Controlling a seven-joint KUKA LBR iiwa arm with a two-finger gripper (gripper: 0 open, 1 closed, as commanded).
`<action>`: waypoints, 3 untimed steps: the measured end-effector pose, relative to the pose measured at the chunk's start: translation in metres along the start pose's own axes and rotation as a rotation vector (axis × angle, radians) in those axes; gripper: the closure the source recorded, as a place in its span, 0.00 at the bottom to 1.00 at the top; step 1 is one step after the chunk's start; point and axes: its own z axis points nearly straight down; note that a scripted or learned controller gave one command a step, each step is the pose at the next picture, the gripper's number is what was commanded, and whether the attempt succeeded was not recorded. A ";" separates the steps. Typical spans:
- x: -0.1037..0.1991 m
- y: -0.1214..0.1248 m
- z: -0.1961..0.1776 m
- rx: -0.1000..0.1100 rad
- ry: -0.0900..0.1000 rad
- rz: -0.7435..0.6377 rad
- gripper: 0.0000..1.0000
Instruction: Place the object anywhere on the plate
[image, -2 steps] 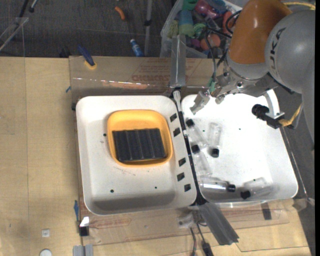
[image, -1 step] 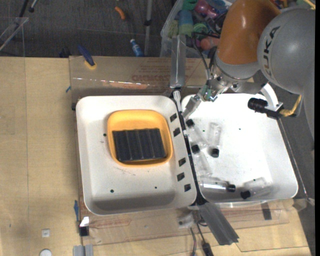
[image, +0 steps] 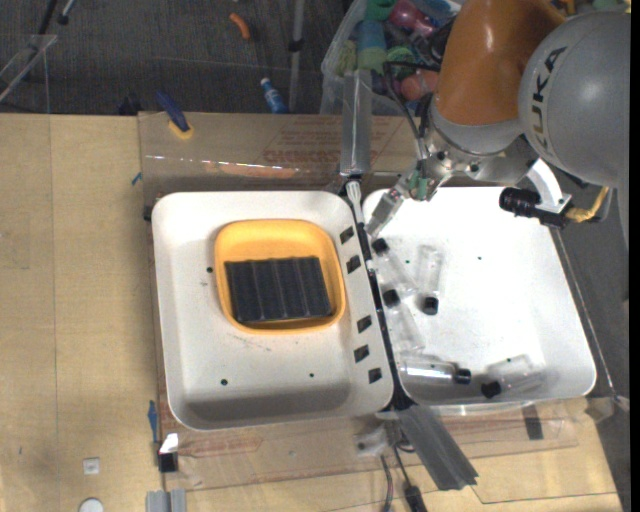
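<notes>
Up at the top centre of the frame, over the far left corner of the right bin (image: 560, 300): the hand (image: 412, 188), hanging from the grey and orange arm (image: 490, 60). Open or closed? Cannot tell from here. A pale sliver slanting down and left from it toward the divider, part of the hand or a carried piece, impossible to say. Likely target for the job: the clear vials (image: 428, 266) with black caps, scattered across the right bin's floor, some near the divider in the middle, others down along the bottom edge. Probably very light, hard plastic or glass, smooth and round, so apt to roll or squirt out of a pinch; possibly breakable if glass. Best taken across the middle of the barrel, square to its length, not at the cap end. Hard to pick out against the white floor, too. Now the count: two white bins side by side on the table (image: 70, 300), one orange-yellow plate (image: 228, 240) in the left bin (image: 190, 380), one ribbed black block (image: 278, 290) already sitting flat on that plate, filling most of its middle. About five black caps in the right bin, so roughly five vials, though transparent bodies blur the tally. Free plate room: only the rim band around the block.
</notes>
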 end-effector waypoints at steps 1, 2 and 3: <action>0.015 0.003 -0.011 0.001 0.002 -0.050 0.00; 0.018 0.011 -0.001 0.003 0.004 -0.130 0.00; 0.048 0.017 -0.023 0.002 0.004 -0.198 0.00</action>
